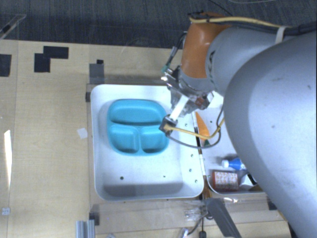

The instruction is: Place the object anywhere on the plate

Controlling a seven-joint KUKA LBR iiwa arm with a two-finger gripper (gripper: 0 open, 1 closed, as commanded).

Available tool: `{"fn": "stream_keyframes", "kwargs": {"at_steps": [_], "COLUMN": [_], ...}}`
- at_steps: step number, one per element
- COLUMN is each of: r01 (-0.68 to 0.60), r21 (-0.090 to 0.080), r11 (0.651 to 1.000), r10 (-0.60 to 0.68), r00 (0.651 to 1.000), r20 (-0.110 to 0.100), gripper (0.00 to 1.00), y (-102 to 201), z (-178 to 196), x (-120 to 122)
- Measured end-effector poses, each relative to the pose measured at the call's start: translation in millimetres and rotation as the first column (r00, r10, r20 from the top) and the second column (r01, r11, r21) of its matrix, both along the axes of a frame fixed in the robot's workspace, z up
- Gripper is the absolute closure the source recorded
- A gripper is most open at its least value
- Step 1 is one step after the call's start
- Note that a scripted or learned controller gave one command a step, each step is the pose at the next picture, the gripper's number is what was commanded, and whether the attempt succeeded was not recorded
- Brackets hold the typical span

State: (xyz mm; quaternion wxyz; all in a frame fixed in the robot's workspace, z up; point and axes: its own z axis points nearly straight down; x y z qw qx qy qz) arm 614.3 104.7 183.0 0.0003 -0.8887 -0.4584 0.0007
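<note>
Two white bins sit side by side on the bench, and the arm (267,113) leans in over them from the right of the camera view, its thick grey body covering most of the right bin (213,152). The orange band (198,51) stands nearly upright above the wrist, so the wrist points down and a little toward the left bin (99,148). The gripper (197,102) hangs low over the seam where the two bins meet, tucked under the wrist. From where I stand I cannot tell whether it is apart or closed.

Just beneath the gripper, on the near side, an orange piece (200,123) with a pointed shape shows over that seam. I cannot tell whether it is gripped or lying loose. The blue plate (136,125), with one long compartment and two smaller ones, lies in the left bin just beside the gripper, on the side away from the arm's body. The orange piece is not on the plate.

Nearer the camera than the gripper, in the right bin, a white bottle (233,162) with a blue end lies next to a reddish packet (225,180), both partly under the arm.
</note>
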Motion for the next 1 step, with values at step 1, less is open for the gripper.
{"fn": "stream_keyframes", "kwargs": {"at_steps": [1], "r01": [-0.287], "r21": [0.000], "r11": [0.958], "r10": [0.287], "r00": [0.958], "r20": [0.000], "gripper": [1.00], "y": [76.5], "z": [17.2], "x": [-9.8]}}
